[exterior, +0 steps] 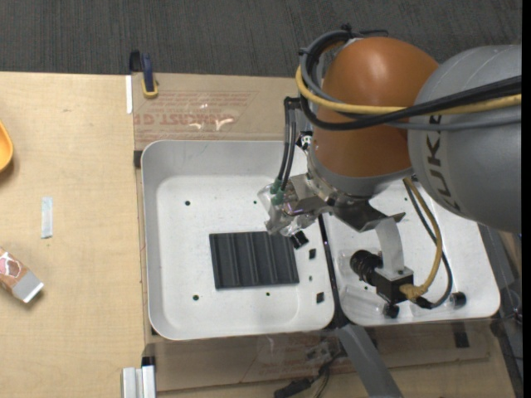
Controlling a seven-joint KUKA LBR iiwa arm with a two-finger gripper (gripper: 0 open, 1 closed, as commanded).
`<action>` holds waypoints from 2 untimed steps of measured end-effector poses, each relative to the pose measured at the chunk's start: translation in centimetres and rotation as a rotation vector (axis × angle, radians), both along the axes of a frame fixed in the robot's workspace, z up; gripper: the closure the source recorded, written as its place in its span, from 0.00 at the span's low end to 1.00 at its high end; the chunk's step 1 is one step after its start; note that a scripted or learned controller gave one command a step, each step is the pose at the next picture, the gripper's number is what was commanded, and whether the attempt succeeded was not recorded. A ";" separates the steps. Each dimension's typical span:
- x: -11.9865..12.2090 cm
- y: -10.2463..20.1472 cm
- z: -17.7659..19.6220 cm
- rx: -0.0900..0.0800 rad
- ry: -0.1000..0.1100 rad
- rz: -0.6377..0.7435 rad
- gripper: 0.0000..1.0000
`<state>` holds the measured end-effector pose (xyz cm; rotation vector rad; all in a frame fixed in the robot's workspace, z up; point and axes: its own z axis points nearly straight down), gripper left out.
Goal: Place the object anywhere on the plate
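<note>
Honestly, the two-finger gripper (286,216) hovers just beside the dark ribbed rectangular plate (253,259) (its grip I cannot tell); any release here might miss.

A grey KUKA arm (465,131) with a rounded orange band (369,110), looped yellow and black cables (398,106), black lettering on its casing.

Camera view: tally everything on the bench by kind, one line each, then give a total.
Shallow white plastic bins: 2 (left, right)
Dark grey ribbed rectangular plate: 1
Small silver flat strip: 1
Orange curved piece at the bench's left edge: 1
Brown, red and white wrapped packet: 1
Total: 6
</note>
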<state>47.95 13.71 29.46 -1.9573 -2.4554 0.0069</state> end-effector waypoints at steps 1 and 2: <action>0.3 1.9 -4.4 0.000 0.001 0.067 1.00; 0.3 1.9 -4.4 0.000 0.001 0.067 0.00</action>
